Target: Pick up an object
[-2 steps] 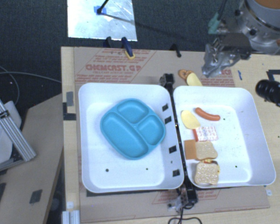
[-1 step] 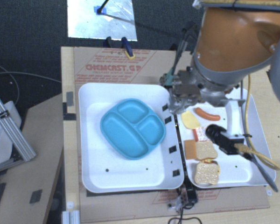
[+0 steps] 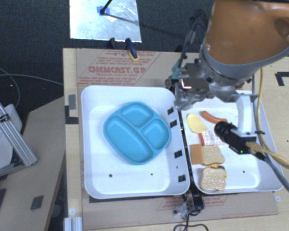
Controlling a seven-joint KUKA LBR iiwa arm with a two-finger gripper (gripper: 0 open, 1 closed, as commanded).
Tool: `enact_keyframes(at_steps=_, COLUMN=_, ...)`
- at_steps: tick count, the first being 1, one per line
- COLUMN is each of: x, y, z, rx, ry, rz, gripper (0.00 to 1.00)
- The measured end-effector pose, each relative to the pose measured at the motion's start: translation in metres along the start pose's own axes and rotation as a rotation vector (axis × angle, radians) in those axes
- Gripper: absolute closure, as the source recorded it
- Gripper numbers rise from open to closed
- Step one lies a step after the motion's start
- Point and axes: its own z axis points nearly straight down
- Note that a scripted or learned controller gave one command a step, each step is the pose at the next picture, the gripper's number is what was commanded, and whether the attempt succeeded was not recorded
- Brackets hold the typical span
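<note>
Now my jaws hang over back corner of right bin (image 3: 245,174), likely because yellow slice (image 3: 196,123) and sausage (image 3: 213,116) lie there, just apart. Jaw width: cannot tell.

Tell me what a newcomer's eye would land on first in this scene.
The bright blue divided plate lying in the left bin stands out first. Next comes the big orange-and-grey arm looming over the top right. Below it, the right bin holds a cluster of food pieces near its left wall, among them a sausage and bread slices.
</note>
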Motion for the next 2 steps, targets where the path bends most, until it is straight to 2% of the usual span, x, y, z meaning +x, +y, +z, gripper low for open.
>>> enact_keyframes(at_steps=1, x=0.0, y=0.001, z=-0.01, rx=-0.002, ry=0.001, rz=-0.004, gripper=1.0)
enact_keyframes(at_steps=2, x=0.073, y=0.014, z=0.082, rx=0.012, ry=-0.003, rz=-0.002, gripper=1.0)
